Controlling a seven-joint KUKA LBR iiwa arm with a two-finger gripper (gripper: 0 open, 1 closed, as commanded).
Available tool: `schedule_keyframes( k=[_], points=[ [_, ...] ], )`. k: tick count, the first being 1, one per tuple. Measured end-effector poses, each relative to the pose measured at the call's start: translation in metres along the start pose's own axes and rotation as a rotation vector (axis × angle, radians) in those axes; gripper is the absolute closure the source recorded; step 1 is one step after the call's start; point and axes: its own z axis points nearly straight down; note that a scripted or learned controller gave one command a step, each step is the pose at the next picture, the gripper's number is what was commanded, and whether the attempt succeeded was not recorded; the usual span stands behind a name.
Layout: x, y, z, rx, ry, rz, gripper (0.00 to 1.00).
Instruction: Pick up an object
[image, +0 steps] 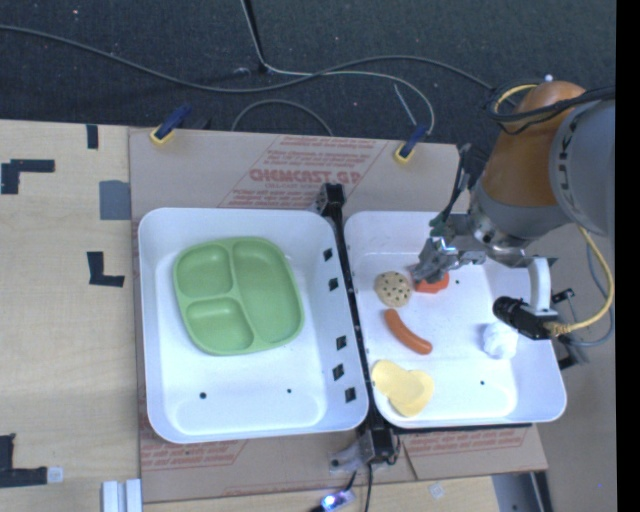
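In the right bin (520, 400) lie a round cookie (393, 289), an orange-red sausage (409, 332), a yellow heart-shaped piece (402, 388), a small white lump (497, 341) and a red-orange piece (434, 284). My gripper (434, 266) hangs over the upper middle of that bin, right on top of the red-orange piece, which shows just below its fingertips. The grey and orange arm (530, 150) comes in from the upper right.
The left bin (160, 400) holds a green divided plate (238, 294). A black divider (345, 300) runs between the two bins. Cables (330, 70) lie across the dark floor behind the bench. Yellow clamps (168, 125) sit at the cardboard's far edge.
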Motion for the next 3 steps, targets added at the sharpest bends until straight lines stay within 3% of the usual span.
schedule_keyframes(
  k=[1, 2, 3],
  points=[
    [0.047, 0.017, 0.005, 0.001, 0.000, 0.001, 1.00],
    [0.098, 0.018, 0.003, 0.002, 0.000, 0.001, 1.00],
    [0.145, 0.040, -0.001, 0.000, 0.000, 0.001, 1.00]
  ],
)
